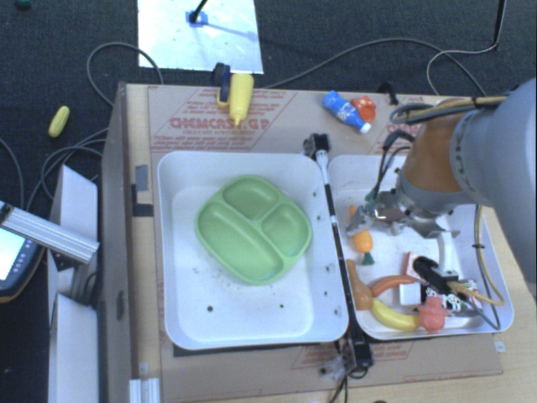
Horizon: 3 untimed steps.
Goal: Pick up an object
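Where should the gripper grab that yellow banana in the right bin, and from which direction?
Grip the banana across its thicker middle, coming straight down from above. It lies flat near the right bin front rim, with the pink toy crowding its right end, so fingers likely fit best closing across its width.

Cardboard-topped bench (277, 112) carrying two white bins side by side: left bin (176, 250), right bin (495, 263), edges touching. Also lying on the cardboard behind them: a yellow bottle (239, 95) at rear centre, a blue bottle (346, 112) just beside an orange object (364, 106) at rear right.
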### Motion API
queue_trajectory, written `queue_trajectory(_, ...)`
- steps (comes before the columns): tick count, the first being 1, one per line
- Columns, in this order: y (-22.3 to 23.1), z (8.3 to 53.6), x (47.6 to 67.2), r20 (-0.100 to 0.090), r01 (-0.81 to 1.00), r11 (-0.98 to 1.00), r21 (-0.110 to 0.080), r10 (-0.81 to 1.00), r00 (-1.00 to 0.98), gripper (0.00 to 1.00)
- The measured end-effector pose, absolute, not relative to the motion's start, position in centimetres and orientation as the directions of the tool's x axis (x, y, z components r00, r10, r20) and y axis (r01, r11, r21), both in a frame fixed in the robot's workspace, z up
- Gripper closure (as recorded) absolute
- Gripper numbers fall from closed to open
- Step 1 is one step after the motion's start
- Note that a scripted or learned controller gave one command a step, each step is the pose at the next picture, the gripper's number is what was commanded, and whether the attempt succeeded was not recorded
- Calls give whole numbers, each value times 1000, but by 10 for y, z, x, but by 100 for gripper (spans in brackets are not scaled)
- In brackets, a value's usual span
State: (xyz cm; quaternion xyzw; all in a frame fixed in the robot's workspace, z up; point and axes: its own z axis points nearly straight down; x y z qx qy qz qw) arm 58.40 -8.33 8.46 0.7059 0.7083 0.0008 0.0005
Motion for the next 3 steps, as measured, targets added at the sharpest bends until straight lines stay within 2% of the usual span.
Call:
queue_trajectory(1, -86, 84, 568, 0, 1000, 2, 0, 1000, -2, 0)
queue_trajectory(2, -86, 95, 568, 0, 1000, 3, 2, 1000, -3, 100)
queue_trajectory(3, -22, 185, 567, 1, 1000, 4, 3, 1000, -4, 100)
